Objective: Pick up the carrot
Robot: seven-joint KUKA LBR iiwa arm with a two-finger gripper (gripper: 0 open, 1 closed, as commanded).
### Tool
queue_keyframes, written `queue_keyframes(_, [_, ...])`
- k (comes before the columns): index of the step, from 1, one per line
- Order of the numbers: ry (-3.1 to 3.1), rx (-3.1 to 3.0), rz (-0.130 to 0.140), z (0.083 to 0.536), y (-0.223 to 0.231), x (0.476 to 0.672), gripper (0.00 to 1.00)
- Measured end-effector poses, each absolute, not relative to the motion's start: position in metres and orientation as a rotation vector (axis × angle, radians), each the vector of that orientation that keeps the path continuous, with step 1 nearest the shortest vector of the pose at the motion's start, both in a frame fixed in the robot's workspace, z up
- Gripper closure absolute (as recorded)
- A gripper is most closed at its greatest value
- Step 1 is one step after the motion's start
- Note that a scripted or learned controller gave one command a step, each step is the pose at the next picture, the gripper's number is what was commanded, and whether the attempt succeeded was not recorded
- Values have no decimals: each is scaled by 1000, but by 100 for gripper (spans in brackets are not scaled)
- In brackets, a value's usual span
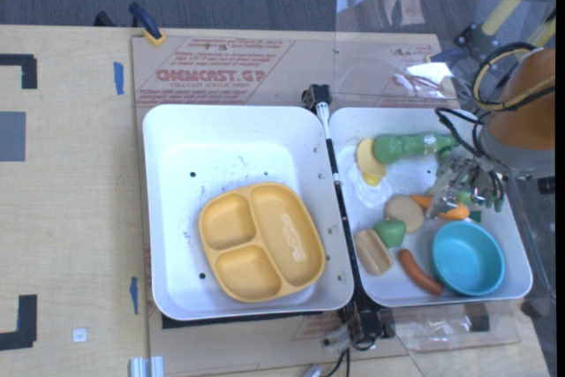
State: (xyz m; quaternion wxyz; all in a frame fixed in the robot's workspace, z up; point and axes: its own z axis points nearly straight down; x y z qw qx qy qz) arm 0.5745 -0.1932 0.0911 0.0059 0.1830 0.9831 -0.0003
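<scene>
Camera view: gripper (465, 190) sits low in the right bin (523, 236), near its right wall, just above the blue bowl (468, 257). The carrot (453, 211) is a small orange piece with a bit of green, showing right at the metal fingertips, touching or just under them. Can't tell how far the gripper is open or whether the carrot is actually between the fingers; hardware and cables clutter that spot.

Right bin contents: a green cucumber-shaped toy (403, 146) lies along the far edge, a yellow lemon-like piece (369, 160) at its left end. Mid-bin, a round tan disc (405, 210), a small green chunk (389, 232) below it, a tan bun-shaped hot dog piece (372, 252) toward the near-left corner, and a red-orange sausage (418, 270) lying diagonally by the near edge, just left of the bowl. The bowl is smooth glossy plastic, round, in the near-right corner.

Left bin (177, 146): white, shallow, rounded corners, scuffed floor. It holds a yellow three-compartment plate (260, 240), matte plastic, tilted toward the near-right corner.

Both bins sit on cardboard (212, 66) with red print on the pale wood counter (71, 190). Arm (521, 101) is at the right: orange band, black cables looped around it.
</scene>
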Motion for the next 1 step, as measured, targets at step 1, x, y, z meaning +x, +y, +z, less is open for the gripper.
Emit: queue_keyframes(1, [3058,651,1,92,-185,487,100])
